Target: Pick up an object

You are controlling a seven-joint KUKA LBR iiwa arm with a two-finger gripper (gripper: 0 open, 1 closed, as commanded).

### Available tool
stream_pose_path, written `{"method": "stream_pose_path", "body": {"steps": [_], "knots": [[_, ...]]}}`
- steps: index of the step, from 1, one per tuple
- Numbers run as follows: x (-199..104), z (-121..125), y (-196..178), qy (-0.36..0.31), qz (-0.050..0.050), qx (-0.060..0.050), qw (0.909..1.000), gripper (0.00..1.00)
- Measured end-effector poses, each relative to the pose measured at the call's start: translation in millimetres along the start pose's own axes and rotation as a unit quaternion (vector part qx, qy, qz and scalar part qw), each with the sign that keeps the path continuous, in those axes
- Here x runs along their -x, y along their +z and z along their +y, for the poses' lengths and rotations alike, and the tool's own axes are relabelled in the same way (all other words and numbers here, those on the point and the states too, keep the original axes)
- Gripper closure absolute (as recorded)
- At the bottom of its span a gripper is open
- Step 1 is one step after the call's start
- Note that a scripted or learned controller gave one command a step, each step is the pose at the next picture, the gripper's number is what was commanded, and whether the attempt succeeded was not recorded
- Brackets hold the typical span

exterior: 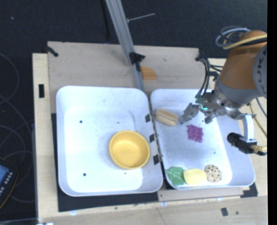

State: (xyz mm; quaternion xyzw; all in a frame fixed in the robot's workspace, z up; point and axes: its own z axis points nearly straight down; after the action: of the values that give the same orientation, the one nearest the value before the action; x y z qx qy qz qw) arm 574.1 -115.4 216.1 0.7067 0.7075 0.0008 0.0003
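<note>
Your claw [197, 115] hangs over the right bin [232, 165] with its two fingers spread and nothing between them. One purple lump [194, 133] lies on the bin floor just below the claw, near the fingertips but apart from them. One tan bread roll [166, 117] sits just to the claw's left, against the bin's left wall. Further below the claw, along the near wall of the same bin, you have three pieces in a row, touching or nearly so: one green piece [175, 175], one pale yellow piece [194, 176] and one round cookie [213, 173] with dark spots. That makes five things in the right bin. Well to the claw's left, the left bin [77, 107] holds one yellow bowl [129, 149], upright, near the wall shared by the two bins. Both bins rest on the desk [89, 62]. One small orange bit [148, 73] lies on the desk above and left of the claw, beside one grey metal bar [119, 22] that slants up out of view.
</note>
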Motion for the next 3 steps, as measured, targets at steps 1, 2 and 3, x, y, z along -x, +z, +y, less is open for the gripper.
{"method": "stream_pose_path", "body": {"steps": [1, 2, 3], "knots": [[0, 2, 63, 0.001, -0.001, -0.003, 1.0, 0.0], [1, 2, 114, 0.001, -0.002, 0.0, 1.0, 0.0], [3, 4, 100, 0.005, -0.001, 0.003, 1.0, 1.0]]}}
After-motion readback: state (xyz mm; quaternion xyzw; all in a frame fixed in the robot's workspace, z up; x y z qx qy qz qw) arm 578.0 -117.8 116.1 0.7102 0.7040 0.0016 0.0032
